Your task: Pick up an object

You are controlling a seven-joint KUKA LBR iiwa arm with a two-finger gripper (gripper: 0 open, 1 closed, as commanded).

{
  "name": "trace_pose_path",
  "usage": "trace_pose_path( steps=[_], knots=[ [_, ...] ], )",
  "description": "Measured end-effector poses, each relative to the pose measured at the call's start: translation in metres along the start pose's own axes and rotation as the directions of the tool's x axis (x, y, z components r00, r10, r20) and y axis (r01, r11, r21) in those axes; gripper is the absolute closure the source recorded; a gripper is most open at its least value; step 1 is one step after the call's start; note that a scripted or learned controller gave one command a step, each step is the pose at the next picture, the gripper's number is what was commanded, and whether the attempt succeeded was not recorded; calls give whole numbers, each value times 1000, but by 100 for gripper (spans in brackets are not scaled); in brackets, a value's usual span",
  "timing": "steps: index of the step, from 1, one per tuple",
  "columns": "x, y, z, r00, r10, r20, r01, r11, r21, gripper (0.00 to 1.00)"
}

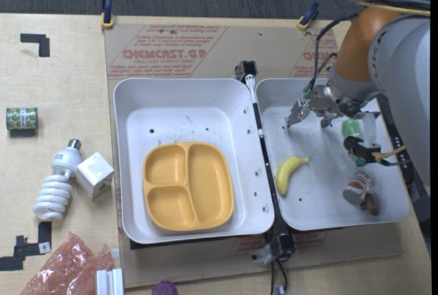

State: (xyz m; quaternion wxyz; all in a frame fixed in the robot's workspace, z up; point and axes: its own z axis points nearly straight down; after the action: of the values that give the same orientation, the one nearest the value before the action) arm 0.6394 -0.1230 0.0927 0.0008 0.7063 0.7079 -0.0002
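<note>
Left bin: yellow divided plate sitting toward 6 o'clock. Right bin: banana at abt 8 o'clock, small brown-and-white object at 4, green item at 2 under the arm. Gripper hangs over the far part, 11 o'clock – fingers spread, holding nothing

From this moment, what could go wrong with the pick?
1. The end effector hangs over bare floor near the right bin's back wall, apart from the banana; closing here would probably catch nothing.
2. The green object sits partly under the wrist and its cables, so it may get knocked.
</note>
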Motion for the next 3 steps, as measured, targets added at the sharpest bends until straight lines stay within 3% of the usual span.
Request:
trace_pose_path(
  steps=[2, 3],
  knots=[
    [16, -154, 0, 1000, 4, -1, -4, 1000, 1, 0],
    [15, -153, -9, 1000, 5, -1, -5, 1000, -2, 100]
  ],
)
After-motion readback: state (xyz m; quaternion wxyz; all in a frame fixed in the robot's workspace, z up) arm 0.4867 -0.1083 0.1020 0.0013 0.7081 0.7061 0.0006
